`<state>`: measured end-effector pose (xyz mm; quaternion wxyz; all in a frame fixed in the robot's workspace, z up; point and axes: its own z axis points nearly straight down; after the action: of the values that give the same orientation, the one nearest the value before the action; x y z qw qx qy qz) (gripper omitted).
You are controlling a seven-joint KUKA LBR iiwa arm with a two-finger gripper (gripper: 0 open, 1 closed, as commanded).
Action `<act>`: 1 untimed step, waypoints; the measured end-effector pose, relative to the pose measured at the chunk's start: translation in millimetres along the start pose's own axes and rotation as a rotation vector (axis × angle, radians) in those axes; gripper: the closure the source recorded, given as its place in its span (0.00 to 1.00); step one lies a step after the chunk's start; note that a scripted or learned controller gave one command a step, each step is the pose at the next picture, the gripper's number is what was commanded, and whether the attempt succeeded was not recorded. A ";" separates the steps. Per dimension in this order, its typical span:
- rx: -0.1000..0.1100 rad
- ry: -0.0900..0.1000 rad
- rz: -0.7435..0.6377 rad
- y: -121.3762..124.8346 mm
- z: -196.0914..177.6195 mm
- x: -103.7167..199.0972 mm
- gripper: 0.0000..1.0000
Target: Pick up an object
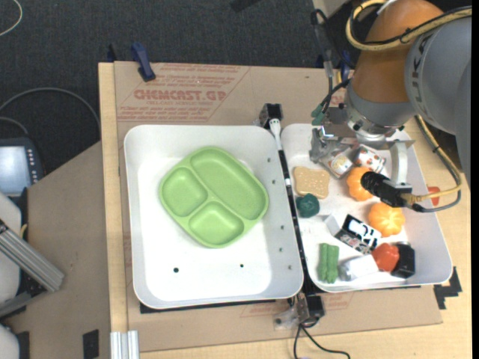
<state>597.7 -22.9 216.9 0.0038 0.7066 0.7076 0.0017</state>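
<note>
We see the arm (408,58) entering from the upper right of the frame, its grey body curving down and its orange band facing us above the wrist. The wrist points down over the upper part of the right bin (430,253), and the gripper (338,154) hangs low at that bin's upper left corner, among the objects there. A black cable loops off the wrist toward the right edge of the bin.

The metal parts of the gripper sit just above a small orange and white item (364,160), but we cannot tell whether anything lies between them, nor how they are set.

In the right bin we find a tan cracker-shaped piece (310,181) just below the gripper, a dark green ball (307,205) beneath that, two orange fruits (359,184) (385,217) toward the middle right, a black and white box (356,232) lying tilted, a green pod-like piece (328,262) near the lower edge, and a red and black object (395,259) at the lower right.

The left bin (146,200) holds a light green divided plate (213,196), lying flat near its centre, well apart from the gripper.
</note>
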 end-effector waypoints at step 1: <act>0.015 0.004 0.006 -52.6 29.2 -38.6 1.00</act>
<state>545.4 -61.6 187.4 -0.0029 0.7088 0.7054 -0.0024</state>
